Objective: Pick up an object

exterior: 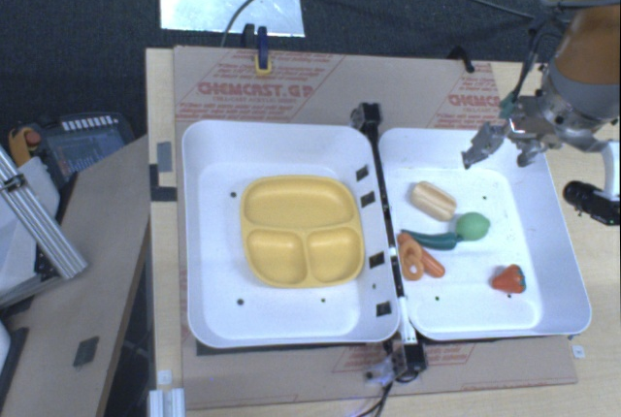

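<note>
Toys lie in the right bin [553, 304]: a red strawberry-like piece [507, 279] nearest, an orange carrot-like piece [419, 261], a teal-stemmed green vegetable [464, 229], then a tan bread roll [433, 201]. The left bin [209, 308] holds a yellow divided tray [299, 230]. At the right bin's far edge the gripper [503, 145] hangs released, fingers spread, nothing between them, apart from the roll.

In the right bin [543, 313] we see bare floor along the far side and in the near-left corner. A bread roll [433, 201], a green vegetable [464, 229], an orange piece [419, 262] and a red piece [507, 279] crowd its middle. In the left bin [209, 308] a yellow divided tray [299, 231] takes the centre, leaving a margin all round. A black divider [380, 211] runs between the bins.
</note>
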Motion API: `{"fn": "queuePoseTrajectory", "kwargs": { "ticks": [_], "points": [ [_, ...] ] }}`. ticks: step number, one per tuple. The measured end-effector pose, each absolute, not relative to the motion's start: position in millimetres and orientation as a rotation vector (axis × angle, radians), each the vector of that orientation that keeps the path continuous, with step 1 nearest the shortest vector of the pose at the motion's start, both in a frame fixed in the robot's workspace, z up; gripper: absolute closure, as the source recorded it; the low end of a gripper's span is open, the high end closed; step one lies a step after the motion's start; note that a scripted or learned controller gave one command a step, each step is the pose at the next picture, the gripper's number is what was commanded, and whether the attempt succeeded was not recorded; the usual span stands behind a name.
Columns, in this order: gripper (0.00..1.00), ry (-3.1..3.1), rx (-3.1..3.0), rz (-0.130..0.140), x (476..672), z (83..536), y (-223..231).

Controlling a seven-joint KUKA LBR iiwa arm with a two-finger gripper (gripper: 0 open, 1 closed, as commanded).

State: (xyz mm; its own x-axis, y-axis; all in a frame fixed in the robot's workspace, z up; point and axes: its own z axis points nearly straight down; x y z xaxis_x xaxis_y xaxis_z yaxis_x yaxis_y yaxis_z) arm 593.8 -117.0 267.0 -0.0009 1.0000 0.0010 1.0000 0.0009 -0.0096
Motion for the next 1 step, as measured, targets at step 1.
{"fn": "queuePoseTrajectory", "kwargs": {
  "ticks": [1],
  "points": [
    [0.0, -2.225, -2.219, -0.001, 595.7, 273.1, -116.9]
  ]
}}
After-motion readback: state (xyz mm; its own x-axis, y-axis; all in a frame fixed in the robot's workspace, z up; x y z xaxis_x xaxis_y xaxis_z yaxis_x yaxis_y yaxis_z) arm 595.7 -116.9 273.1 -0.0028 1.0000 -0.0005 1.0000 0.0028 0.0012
